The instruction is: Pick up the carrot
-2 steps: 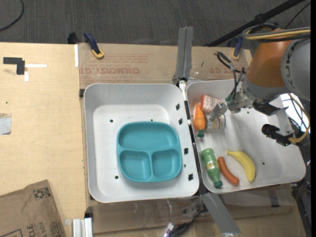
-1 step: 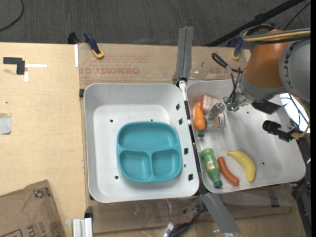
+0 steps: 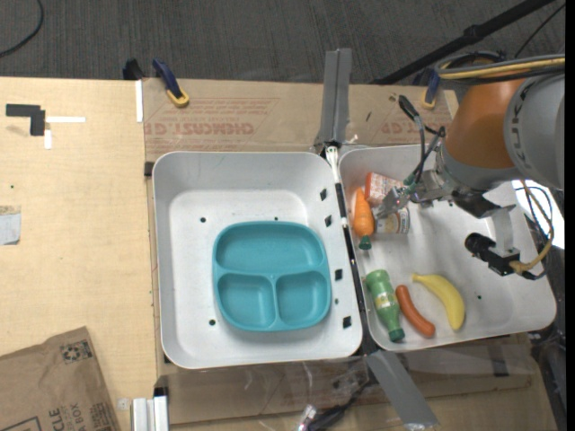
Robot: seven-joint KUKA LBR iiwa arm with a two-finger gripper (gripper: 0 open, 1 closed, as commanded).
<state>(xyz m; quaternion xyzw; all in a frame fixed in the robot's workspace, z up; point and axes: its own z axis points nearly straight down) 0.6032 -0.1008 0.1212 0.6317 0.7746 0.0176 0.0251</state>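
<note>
Over the right bin [image 3: 521, 317], the gripper [image 3: 393, 206] reaches beside the carrot [image 3: 361, 212].

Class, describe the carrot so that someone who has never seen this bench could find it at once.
Find the right-hand white bin, the one the arm reaches into. The carrot lies by its left wall, toward the far end, above a green bottle. It is a short, plump orange piece, unlike the thinner red-orange sausage and yellow banana nearer the front.
</note>
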